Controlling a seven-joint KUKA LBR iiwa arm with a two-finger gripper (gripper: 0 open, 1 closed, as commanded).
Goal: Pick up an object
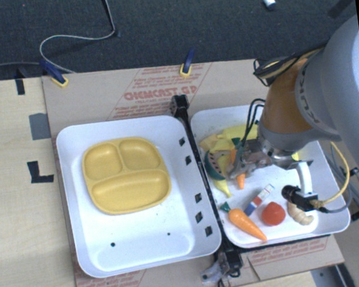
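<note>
My gripper (243,161) reaches down into the right bin (329,221) near its upper left part, over a heap of yellow and green things (222,141). A small orange piece (241,180) lies just below the gripper. An orange carrot (246,223) and a red tomato (273,213) lie near the bin's front edge, with a small white, red and blue block (260,198) above them. Whether the gripper has anything in it is hidden by the wrist.
The left bin (89,252) holds a yellow divided plate (126,174). A beige peanut-like piece (301,214) lies at the right bin's front right. The arm covers the right bin's upper right corner.
</note>
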